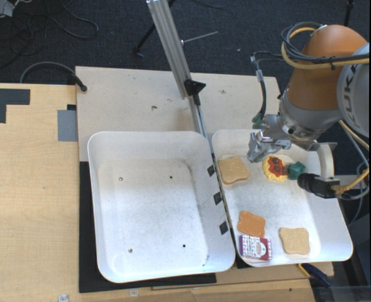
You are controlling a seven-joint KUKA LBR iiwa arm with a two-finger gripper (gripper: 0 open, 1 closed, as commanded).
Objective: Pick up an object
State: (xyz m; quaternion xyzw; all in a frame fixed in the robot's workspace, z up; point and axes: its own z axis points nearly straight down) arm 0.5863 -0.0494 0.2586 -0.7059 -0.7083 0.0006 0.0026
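The right bin (332, 223) holds several toy foods. A tan toast slice (233, 169) lies at its upper left, and a yellow, red and green toy (278, 168) sits at its upper right. A darker orange slice (251, 223), a pale toast slice (295, 240) and a red and white packet (255, 247) lie along the near side. My gripper (259, 150) hangs over the far part of this bin, between the tan toast and the yellow toy and just above both. I see nothing held in it.
The left bin (95, 145) stands beside the right one, with black clips (217, 197) on the shared wall. A slanted aluminium post (170, 39) rises behind the bins. A black cable end (315, 184) hangs off the arm near the right bin's right edge.
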